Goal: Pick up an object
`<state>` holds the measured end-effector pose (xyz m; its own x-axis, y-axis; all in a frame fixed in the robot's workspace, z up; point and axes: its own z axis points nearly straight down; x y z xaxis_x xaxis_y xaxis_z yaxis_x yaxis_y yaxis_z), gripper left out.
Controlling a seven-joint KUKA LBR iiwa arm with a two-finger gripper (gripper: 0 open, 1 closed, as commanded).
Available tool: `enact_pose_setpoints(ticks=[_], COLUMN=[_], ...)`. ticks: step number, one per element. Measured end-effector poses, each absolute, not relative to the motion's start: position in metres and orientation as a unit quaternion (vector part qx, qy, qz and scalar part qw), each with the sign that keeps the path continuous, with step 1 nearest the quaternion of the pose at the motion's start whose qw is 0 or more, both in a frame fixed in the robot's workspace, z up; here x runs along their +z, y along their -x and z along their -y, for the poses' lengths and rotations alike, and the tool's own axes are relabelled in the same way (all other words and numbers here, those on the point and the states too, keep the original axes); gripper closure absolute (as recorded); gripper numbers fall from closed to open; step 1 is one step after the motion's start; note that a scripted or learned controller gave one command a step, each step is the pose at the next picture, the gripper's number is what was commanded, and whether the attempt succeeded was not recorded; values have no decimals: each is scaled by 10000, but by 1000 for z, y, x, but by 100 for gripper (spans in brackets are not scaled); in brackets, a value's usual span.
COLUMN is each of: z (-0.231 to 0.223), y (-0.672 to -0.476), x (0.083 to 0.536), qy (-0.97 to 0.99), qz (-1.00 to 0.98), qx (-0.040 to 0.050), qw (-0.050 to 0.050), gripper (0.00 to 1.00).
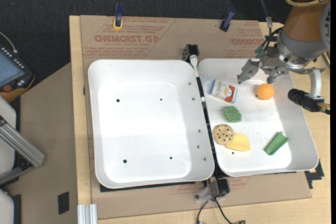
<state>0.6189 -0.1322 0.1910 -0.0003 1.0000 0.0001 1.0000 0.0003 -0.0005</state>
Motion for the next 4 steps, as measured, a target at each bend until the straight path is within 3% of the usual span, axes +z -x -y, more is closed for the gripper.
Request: enact_pose_setpoints(ticks=[1,2,3,4], z=[72,93,67,48], y=[-556,-550,-649,-529], x=[184,101,191,240], qy=[7057,7081,7049,7077], qz=[7085,7061,7093,7065], qx=[11,31,-54,7], qw=[41,42,-68,33], gripper=[0,0,0,0])
